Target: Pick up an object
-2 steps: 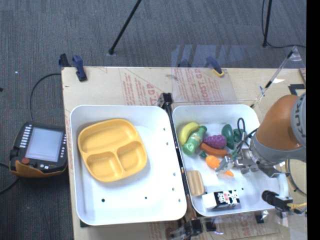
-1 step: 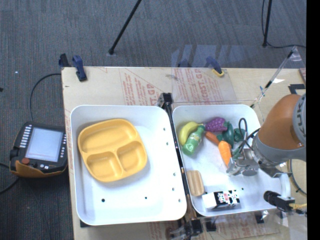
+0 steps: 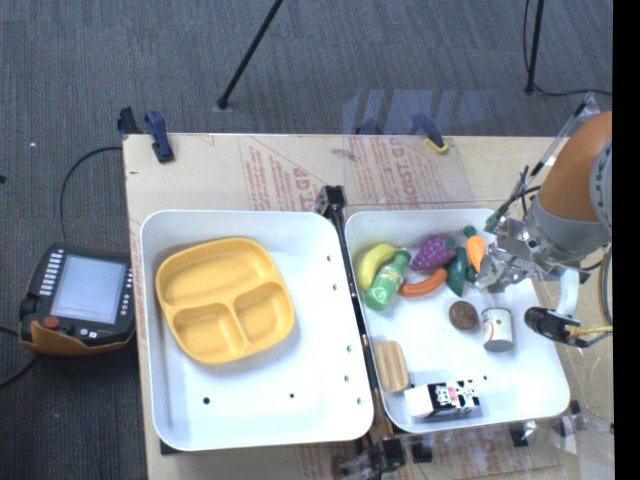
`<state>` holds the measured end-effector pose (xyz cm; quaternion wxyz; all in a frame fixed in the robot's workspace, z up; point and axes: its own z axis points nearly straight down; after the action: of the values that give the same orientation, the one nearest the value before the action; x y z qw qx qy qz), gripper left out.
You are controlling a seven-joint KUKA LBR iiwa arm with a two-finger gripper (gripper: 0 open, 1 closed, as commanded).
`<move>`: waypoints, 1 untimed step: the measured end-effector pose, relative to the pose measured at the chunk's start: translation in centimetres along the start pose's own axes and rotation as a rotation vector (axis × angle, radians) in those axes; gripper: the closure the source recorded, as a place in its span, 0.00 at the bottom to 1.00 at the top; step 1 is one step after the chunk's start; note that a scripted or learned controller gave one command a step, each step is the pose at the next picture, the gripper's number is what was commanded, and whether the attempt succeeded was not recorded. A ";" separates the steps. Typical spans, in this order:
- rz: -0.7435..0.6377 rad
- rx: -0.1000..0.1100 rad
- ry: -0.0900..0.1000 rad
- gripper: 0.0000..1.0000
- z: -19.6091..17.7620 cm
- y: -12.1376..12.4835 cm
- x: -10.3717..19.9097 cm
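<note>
My claw (image 3: 497, 268) hangs over the right shallow white bin (image 3: 545, 388), toward its 2 o'clock corner, reaching in from the 3 o'clock side; my grey arm with its orange band (image 3: 580, 173) rises behind it. Whether my fingers are open or shut, I cannot tell; the metal and cables there blur together.

Just beside my claw at 9 o'clock stands a small orange plastic carrot (image 3: 475, 252), with a dark green toy vegetable (image 3: 457, 273) touching it. Farther toward 9 o'clock lie a purple bunch of toy grapes (image 3: 433, 252), an orange-red toy sausage or pepper (image 3: 424, 285), a green plastic bottle (image 3: 384, 280) and a yellow toy banana (image 3: 374, 259), all crowded together. At 6 o'clock from my claw sit a round brown disc-shaped toy (image 3: 463, 315) and a small white-and-silver can (image 3: 497, 329), near each other. Its label is too small to read.

Near the bin's 7 o'clock corner lie a tan bread-like block (image 3: 389, 365) and a white carton with black cow-patch markings (image 3: 441, 399); no words legible on it.

The left shallow white bin (image 3: 170, 408) holds a yellow three-compartment plastic tray (image 3: 224, 299). The brown bench board (image 3: 290, 173) bears red printed lettering, upside down and not clear enough to read. At 9 o'clock, off the bench, an orange-edged control pendant with a grey screen (image 3: 80, 300) rests on the carpet.
</note>
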<state>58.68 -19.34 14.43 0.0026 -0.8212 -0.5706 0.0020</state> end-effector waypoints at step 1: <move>0.620 0.002 0.000 1.00 -4.8 2.1 3.0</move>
<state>61.67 -17.31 19.21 0.0024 -0.9561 -0.2929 0.0033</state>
